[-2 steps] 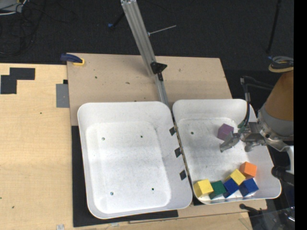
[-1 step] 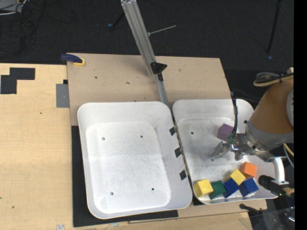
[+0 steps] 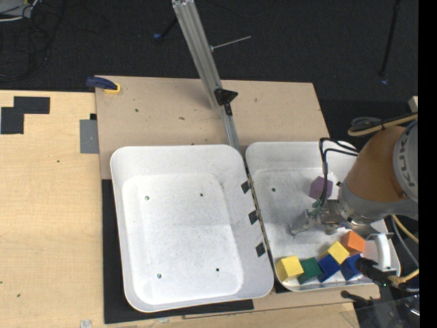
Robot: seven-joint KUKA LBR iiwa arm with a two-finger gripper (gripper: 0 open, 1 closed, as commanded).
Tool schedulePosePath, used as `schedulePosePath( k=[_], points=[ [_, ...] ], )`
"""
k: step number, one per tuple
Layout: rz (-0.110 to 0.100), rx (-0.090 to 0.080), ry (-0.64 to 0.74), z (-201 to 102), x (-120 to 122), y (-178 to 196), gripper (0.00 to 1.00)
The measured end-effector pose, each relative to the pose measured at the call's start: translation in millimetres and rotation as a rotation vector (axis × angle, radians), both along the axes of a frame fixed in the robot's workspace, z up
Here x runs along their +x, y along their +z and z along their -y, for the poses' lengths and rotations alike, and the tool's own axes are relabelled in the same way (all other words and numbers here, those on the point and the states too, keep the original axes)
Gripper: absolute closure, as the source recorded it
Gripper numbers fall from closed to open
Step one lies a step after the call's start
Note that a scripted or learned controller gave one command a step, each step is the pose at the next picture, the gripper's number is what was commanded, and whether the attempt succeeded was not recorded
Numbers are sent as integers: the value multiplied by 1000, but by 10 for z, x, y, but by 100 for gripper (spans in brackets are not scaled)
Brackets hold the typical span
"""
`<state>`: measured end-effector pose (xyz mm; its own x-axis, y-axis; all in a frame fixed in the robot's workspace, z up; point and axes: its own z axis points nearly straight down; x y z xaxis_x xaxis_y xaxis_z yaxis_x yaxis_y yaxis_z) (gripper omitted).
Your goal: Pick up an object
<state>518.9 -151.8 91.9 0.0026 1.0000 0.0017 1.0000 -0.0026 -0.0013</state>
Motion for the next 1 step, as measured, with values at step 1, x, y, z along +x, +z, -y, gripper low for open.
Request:
schedulePosePath(
  k=[1],
  points=[
    [-1, 1, -9, 8, -5, 102, 100]
  ],
)
